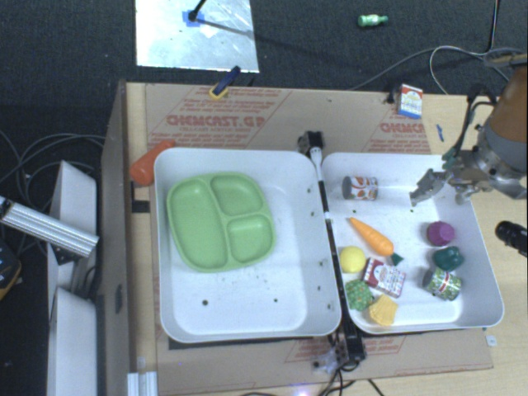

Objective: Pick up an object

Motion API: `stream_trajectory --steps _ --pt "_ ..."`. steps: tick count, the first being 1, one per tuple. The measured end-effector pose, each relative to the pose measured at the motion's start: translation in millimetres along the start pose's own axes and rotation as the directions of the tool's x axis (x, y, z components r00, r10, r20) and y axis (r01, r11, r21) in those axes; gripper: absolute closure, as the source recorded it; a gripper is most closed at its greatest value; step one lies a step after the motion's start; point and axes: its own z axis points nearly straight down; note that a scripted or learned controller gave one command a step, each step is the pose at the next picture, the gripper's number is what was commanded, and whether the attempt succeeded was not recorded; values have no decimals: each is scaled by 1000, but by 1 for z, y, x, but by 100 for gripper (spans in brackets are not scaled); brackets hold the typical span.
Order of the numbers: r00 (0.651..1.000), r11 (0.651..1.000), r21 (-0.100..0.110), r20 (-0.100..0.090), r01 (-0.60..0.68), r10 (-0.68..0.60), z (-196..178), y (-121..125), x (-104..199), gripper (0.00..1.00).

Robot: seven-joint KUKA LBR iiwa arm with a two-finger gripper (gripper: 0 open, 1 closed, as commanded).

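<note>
Arm (pixel 505 130) cut off at right edge, gripper (pixel 431 186) poised over right bin (pixel 487 304), near its far rim; fingers (pixel 423 190) too small to read, nothing visibly between them. Below, apart: can (pixel 360 187), carrot (pixel 370 235), purple piece (pixel 440 233), lemon (pixel 352 259), small carton (pixel 384 277). In left bin (pixel 239 320), green divided plate (pixel 220 220). Beyond, on bench (pixel 346 114), small box (pixel 410 102).
</note>
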Motion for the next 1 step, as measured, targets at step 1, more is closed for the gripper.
stream_trajectory --steps 1 --pt "1000 1000 5 -2 1 -1 135 -6 56 0"
